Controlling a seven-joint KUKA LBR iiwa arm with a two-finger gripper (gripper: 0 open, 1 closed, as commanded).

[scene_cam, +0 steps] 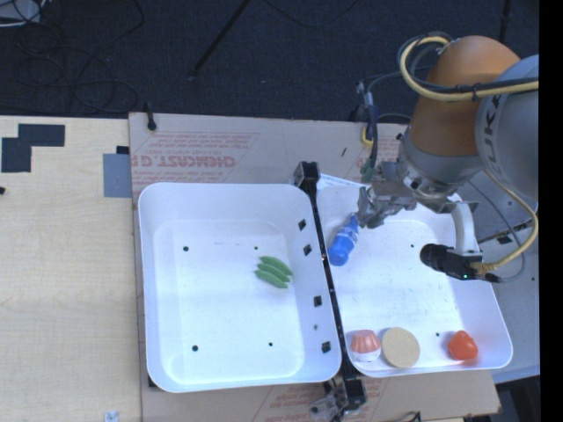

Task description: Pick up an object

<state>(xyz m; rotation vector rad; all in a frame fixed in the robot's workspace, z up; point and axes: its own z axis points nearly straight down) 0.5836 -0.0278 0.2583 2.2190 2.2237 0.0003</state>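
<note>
The two-finger gripper (374,207) hangs over the far left part of the right-hand shallow white bin (493,323). The small blue plastic bottle (342,243) lies immediately to the gripper's near-left, close to the black divider (318,271) between the bins. The bottle's long axis runs diagonally, its far end touching or almost touching the fingertips. Whether the fingers enclose that end cannot be determined, nor can the jaw opening.
</note>
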